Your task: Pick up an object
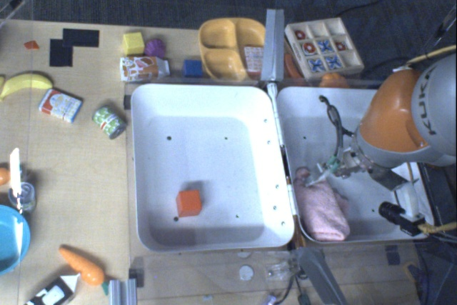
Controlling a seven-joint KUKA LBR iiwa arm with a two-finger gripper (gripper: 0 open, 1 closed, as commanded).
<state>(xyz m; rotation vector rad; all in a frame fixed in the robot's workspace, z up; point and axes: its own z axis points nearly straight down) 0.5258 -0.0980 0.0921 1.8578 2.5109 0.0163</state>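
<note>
Nearest the camera, a carrot (83, 265) is lying on the bench by the bottom edge, with a blue bowl (10, 241) sitting to its left, cut off by the frame.

Further in, the two bins are lying side by side. An orange cube (189, 202) is resting alone on the floor of the left bin (207, 100), towards its near-left corner. In the right bin (314, 107), a pink cloth (323, 212) is lying bunched against the near-left corner, close to the wall shared with the left bin.

The gripper (331, 169) is hanging over the cloth's far end, just above or touching it; which one is not clear from this angle. Whether it is apart, together or clamped on the cloth cannot be told, as the tool is showing only as a small tangle of metal. The arm (394, 119) is reaching in from the right, its orange band looming over the right bin.

Left of the bins, a can (109, 121) is lying beside a small box (61, 105), and a banana (25, 84) is lying beyond them at the edge.

Along the far side, a carton (143, 68), a yellow block (133, 43), a blue block (192, 68) and a yellow tray (232, 46) are sitting in a loose row, and a noughts-and-crosses board (323, 46) is resting behind the right bin.
</note>
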